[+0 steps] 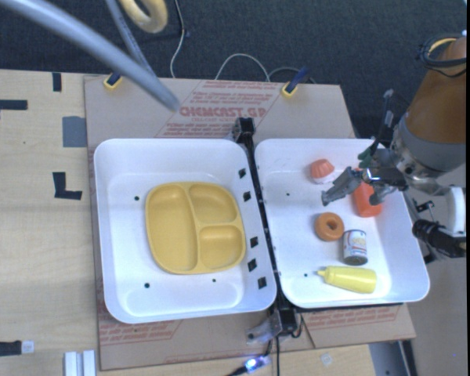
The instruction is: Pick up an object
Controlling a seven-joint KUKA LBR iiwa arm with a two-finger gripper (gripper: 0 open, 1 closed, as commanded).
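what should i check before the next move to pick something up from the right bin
1. Tool over the right bin: ok.
2. Target chosen: orange block lies right under the tool, likeliest pick: ok.
3. Block actually between the fingers: cannot tell.
4. Neighbours apart from the block: donut, can, mustard bottle, pink piece: ok.
5. Yellow tray in the left bin, away from the tool: ok.

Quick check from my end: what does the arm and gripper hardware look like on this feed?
The arm is a thick rounded body, orange-brown on top and grey lower down. Its gripper is dark grey metal with two slim, pointed fingers. Thin black cables run along the wrist, and a white and black fitting sits beside it.
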